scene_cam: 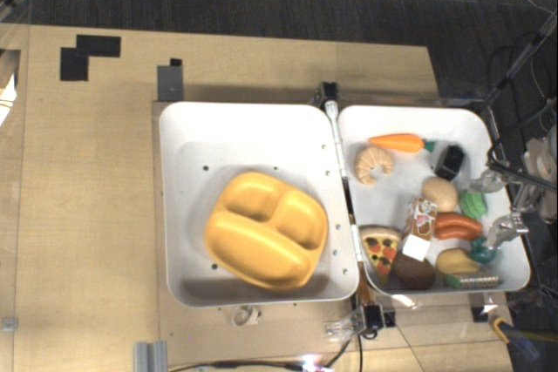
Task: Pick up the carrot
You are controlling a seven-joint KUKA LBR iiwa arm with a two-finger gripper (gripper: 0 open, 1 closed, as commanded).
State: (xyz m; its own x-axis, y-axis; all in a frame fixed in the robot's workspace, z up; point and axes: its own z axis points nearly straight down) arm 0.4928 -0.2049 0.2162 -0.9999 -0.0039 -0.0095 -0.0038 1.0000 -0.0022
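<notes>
The pale wooden worktop (87, 213) carries two shallow white bins side by side. The left white plastic bin (187, 152) holds one large glossy yellow lumpy shape (266, 227), like a bell pepper lying on its side, which sits toward the near end of that bin.

The right white plastic bin (471, 126) is the landmark for the smaller things. Along its far wall lies the orange plastic carrot with a green stub end (397, 142), stretched across the bin and touching nothing but the floor of the bin. Just in front of the carrot sits a pale tan toy croissant (375, 164). To the carrot's right lies a small black block (449, 161).

Toward the near right of this bin things crowd together: a beige egg-like ball (438, 192), a red-orange sausage (457, 226), a green leafy piece (472, 204), a tan potato-like lump (457, 260), a dark brown rounded piece (413, 273) and a pizza slice toy (380, 246). A small printed carton (423, 218) stands among them; its writing is too small to read.

A metal pincer (506, 205) reaches over the bin's right rim, and whether it is released or clenched cannot be told.
</notes>
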